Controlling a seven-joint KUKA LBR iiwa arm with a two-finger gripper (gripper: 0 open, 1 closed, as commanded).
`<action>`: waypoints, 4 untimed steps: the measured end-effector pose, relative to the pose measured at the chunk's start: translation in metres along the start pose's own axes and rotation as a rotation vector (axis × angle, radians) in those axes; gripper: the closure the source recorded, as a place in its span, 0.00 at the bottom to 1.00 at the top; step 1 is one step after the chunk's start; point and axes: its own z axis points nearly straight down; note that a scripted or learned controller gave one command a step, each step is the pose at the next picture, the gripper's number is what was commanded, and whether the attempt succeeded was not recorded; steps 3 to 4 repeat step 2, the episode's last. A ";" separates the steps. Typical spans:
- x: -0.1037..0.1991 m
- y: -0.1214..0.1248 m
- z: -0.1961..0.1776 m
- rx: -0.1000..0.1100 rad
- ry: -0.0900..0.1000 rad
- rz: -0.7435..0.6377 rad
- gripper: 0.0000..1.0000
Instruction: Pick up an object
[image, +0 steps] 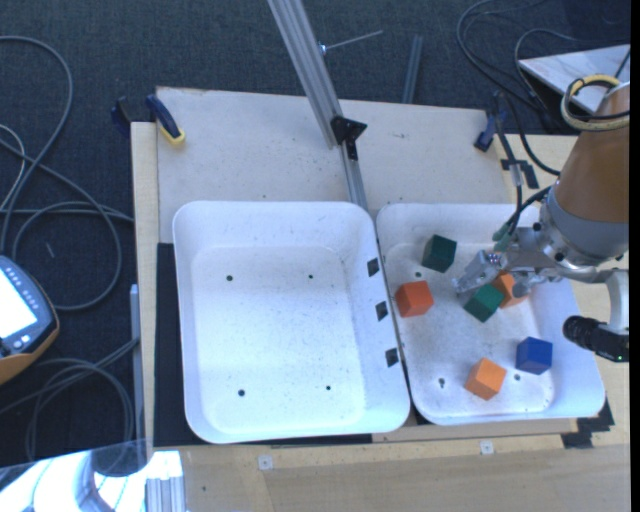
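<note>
Reaching in from the frame's right, the arm's gripper (487, 283) hangs low over the right-hand bin (560, 405), poised at a dark green block (484, 303) beside an orange one (511, 288), though whether its jaws are open or shut cannot be told.

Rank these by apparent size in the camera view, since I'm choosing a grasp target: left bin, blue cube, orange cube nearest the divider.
1. Left bin, far largest.
2. Orange cube and blue cube: too alike to rank.
</note>
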 end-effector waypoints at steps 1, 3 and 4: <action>0.017 0.013 0.124 0.009 0.002 -0.001 0.00; -0.014 0.106 0.111 -0.008 -0.003 -0.003 0.00; -0.014 0.106 0.111 -0.008 -0.003 -0.003 0.00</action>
